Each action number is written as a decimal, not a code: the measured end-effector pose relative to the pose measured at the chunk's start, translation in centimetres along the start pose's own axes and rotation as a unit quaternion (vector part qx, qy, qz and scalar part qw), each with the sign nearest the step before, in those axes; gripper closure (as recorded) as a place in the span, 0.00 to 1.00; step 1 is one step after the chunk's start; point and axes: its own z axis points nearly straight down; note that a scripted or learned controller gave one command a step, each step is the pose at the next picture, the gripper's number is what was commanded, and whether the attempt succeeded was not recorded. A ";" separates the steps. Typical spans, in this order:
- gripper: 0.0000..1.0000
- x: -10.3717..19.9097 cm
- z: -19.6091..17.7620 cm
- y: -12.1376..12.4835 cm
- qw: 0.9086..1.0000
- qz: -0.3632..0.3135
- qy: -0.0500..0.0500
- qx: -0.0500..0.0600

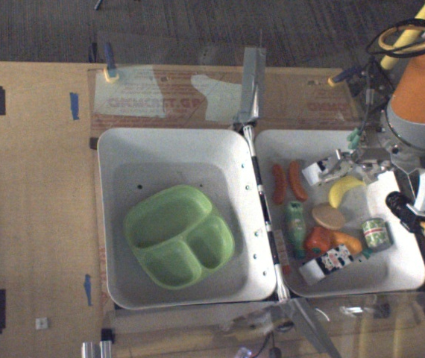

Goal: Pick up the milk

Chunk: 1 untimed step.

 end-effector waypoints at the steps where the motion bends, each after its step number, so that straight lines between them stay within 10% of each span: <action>1: 0.00 1.1 13.9 6.2 0.999 0.040 -0.001 -0.002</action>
